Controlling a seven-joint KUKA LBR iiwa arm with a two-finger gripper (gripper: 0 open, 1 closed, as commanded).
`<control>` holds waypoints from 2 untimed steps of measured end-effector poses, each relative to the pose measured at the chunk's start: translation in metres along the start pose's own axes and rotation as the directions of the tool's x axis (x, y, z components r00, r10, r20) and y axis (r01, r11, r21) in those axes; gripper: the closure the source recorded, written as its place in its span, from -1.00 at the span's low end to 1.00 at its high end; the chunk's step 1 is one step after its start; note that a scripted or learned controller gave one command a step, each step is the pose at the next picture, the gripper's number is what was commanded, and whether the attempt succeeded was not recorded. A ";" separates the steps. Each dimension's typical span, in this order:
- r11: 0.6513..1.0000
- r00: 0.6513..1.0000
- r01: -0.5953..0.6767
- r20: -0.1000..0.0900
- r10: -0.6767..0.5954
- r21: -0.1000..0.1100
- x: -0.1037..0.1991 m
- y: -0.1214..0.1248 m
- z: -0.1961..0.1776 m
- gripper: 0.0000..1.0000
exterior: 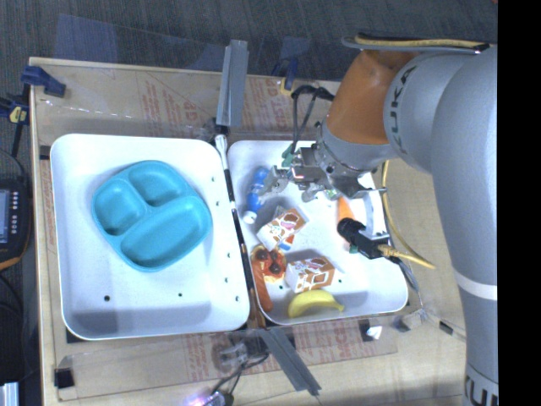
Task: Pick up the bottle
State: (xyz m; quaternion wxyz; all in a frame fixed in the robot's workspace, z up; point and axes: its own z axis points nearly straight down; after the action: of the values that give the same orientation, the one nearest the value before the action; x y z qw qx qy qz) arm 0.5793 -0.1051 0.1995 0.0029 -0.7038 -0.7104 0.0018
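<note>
Yellow banana [316,303] lies nearest in the right bin [397,299], two cartons [283,227] beyond it. The bottle [257,189], blue, lies beyond the cartons by the bin's left wall. Gripper [297,172] hangs just beside the bottle; jaws' state cannot be told. Risk: jaws strike the wall or slip off.

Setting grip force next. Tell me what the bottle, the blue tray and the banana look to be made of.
Bottle: probably plastic, blue, with a glossy glint; small, so uncertain.
Tray: moulded plastic, smooth turquoise, three rounded compartments with soft highlights.
Banana: evenly yellow and slightly shiny; real fruit or plastic toy, I cannot tell.
</note>
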 end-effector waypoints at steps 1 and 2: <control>1.000 1.000 0.001 0.003 -0.001 -0.002 0.008 0.046 0.068 -1.00; 0.999 0.998 0.053 0.017 -0.053 -0.012 0.000 0.076 0.103 -1.00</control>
State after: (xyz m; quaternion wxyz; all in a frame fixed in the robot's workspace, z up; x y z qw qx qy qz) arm 0.6542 -0.1045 0.0961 -0.0071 -0.6846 -0.7289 0.0031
